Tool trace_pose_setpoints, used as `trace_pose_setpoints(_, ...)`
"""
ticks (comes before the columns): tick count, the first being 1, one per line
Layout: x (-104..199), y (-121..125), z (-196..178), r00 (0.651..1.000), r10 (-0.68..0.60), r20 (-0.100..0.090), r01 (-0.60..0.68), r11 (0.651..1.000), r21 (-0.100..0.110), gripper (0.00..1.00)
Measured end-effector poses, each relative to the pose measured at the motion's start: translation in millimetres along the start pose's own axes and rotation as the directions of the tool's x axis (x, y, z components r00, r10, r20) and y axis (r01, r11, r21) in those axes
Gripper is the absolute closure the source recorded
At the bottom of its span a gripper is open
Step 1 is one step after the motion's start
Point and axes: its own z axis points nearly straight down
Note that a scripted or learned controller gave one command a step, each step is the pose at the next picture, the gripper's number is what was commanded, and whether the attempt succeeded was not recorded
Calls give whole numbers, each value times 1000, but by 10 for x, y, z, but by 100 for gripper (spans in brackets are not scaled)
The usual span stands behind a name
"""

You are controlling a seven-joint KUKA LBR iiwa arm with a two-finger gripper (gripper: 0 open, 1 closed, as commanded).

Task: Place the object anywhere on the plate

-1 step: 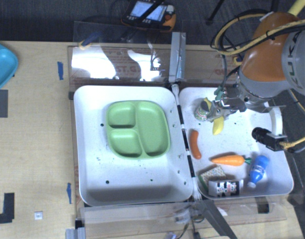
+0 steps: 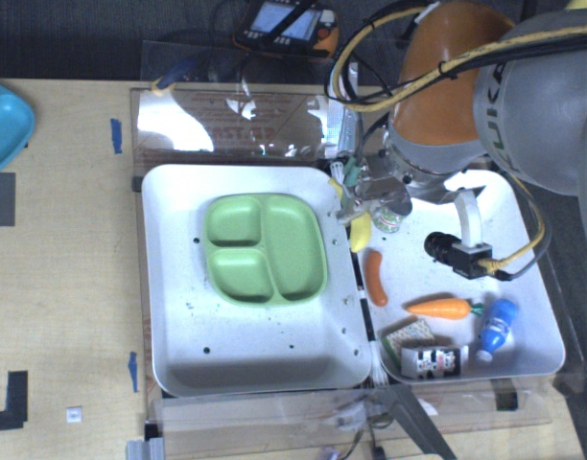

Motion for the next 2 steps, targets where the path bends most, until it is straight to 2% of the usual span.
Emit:
trace_pose_setpoints(1, -1, 0, -1, 1000, -1, 0, 1, 1000, 0, 0)
trace_pose_setpoints(2, 608, -1, 872, 962, -273, -3, 273, 962, 5, 0)
